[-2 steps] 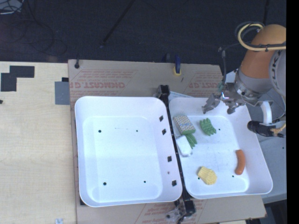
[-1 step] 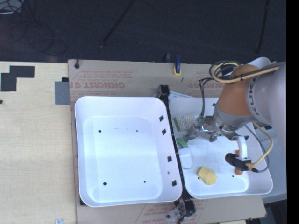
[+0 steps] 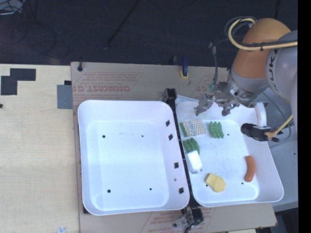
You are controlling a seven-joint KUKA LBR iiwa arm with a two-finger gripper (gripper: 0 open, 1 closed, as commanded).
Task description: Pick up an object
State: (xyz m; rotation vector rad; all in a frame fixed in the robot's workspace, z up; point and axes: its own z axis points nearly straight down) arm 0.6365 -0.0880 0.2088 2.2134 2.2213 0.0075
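1. Inspecting from the left: the left bin (image 3: 126,159) holds nothing; a black divider (image 3: 176,144) separates it from the right bin (image 3: 265,178).
2. Candidate objects all lie in the right bin: patterned pad (image 3: 193,127), green-and-white bottle (image 3: 193,154) against the left wall, yellow block (image 3: 215,182) near the front edge, green piece (image 3: 215,129), orange sausage (image 3: 249,169) near the right wall.
3. Risk: bottle and pad sit close together beside the wall; a descent there could strike the divider or nudge both.
4. The hand (image 3: 216,107) hovers above the bin's back edge, fingers spread wide, gripping nothing, wrist pointing down.
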